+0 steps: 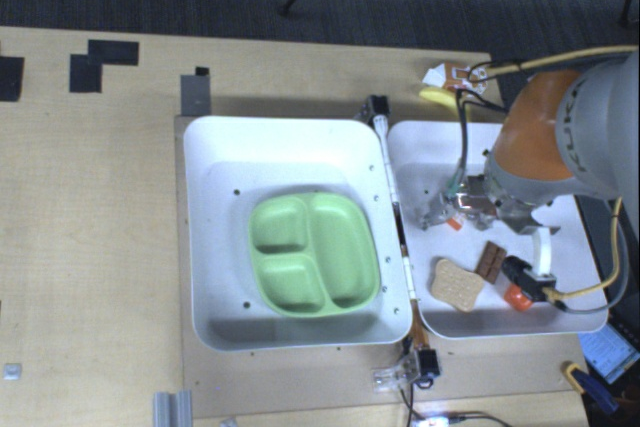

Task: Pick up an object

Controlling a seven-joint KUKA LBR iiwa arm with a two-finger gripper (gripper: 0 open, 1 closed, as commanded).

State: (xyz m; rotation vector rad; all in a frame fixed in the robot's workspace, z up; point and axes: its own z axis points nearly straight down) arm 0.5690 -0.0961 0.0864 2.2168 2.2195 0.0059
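My gripper hangs low over the left part of the right bin, under the grey arm with its orange band. A small orange-red piece lies right beside the gripper's tip; whether they touch I cannot tell. Nearer the front of that bin lies a tan cracker-like slab. A brown ridged bar rests just right of the slab, and an orange-red object lies further right, near the front wall.
The left bin holds a green divided plate. A narrow divider rail runs between the two bins, close to the gripper's left. A yellow-and-white item sits on the bench behind the right bin.
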